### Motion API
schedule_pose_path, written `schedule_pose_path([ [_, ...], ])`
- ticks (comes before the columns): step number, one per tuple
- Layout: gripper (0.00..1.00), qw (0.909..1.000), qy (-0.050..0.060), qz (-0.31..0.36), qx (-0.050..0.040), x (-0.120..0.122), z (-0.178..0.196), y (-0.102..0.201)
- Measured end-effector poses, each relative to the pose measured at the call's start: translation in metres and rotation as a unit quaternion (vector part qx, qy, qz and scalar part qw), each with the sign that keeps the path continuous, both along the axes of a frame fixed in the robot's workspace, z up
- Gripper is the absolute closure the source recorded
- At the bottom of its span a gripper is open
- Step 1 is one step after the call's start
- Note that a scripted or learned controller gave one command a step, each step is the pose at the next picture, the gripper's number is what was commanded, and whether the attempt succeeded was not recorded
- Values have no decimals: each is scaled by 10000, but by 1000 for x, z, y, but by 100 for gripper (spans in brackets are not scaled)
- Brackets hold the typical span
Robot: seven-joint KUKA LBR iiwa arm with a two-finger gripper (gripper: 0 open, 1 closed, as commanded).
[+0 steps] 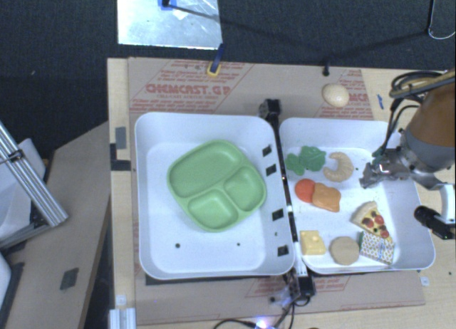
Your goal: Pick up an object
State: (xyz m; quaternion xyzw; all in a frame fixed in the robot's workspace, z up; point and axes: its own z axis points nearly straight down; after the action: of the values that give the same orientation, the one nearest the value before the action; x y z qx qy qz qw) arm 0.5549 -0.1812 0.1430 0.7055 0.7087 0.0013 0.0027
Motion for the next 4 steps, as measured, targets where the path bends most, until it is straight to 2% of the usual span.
schedule_pose_path([
  [1,100,10000,-10,7,0,3,63,5],
  [2,100,10000,7,7,3,4,83,5],
  [3,100,10000,22,26,14,6,76,60],
  [4,100,10000,13,28,16,15,88,114],
])
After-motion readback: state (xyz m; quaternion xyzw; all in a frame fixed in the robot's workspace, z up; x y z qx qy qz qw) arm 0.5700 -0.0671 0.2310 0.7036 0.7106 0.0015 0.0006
